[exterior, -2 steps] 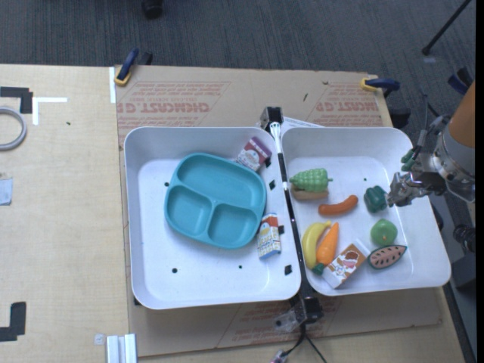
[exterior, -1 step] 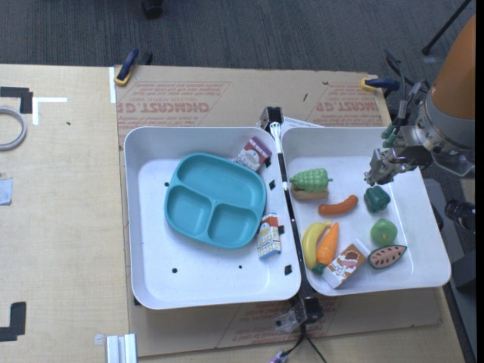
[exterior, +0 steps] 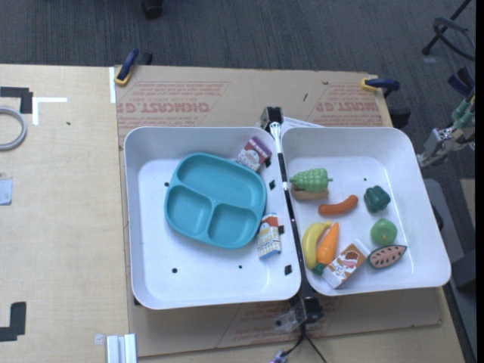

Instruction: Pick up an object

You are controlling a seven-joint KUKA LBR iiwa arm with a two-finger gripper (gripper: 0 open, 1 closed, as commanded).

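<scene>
camera view: two shallow white bins sat side by side on a cardboard sheet (exterior: 189,97) over the bench. the left bin (exterior: 144,225) contained a teal divided plate (exterior: 215,200), tilted slightly. a small carton (exterior: 252,154) lay at the plate's upper right edge, and a second small carton (exterior: 268,237) lay at its lower right edge, both near the wall between the bins. the right bin (exterior: 423,225) contained toy food: a green corn cob (exterior: 311,180) at the upper left, an orange sausage (exterior: 338,206) just below it, a dark green pepper (exterior: 376,198), a green apple (exterior: 383,231), a watermelon slice (exterior: 387,256), a banana (exterior: 311,242) touching a carrot (exterior: 327,244), and a juice carton (exterior: 344,265). the gripper's state could not be told from this view.
</scene>
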